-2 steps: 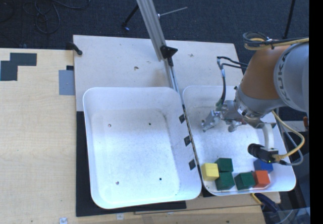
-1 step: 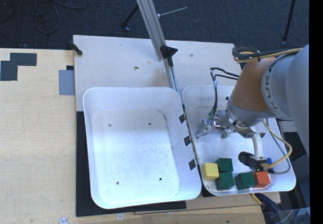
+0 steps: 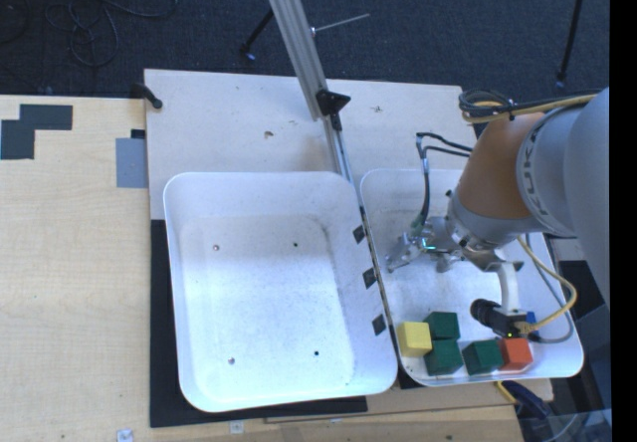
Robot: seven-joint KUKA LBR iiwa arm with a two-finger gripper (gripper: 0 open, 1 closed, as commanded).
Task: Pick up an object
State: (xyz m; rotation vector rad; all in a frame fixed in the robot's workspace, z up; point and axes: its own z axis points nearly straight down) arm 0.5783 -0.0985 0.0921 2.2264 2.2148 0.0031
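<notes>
Several small blocks lie at the near end of the right bin (image 3: 393, 193): a yellow block (image 3: 415, 336), a green block (image 3: 443, 324), another green block (image 3: 444, 357), a third green block (image 3: 483, 357), and an orange block (image 3: 517, 353). A small blue piece (image 3: 529, 317) peeks out beside the arm's cable. My gripper (image 3: 418, 250) hangs over the middle of the right bin, above and beyond the blocks, near the bin's left wall. Nothing shows between its fingers.
The left bin (image 3: 189, 231) sits beside the right one, with a divider edge carrying black clips (image 3: 368, 276). A slanted aluminium rail (image 3: 299, 42) rises behind the bins. The arm's grey body and orange band (image 3: 498, 171) cover the right bin's far right part.
</notes>
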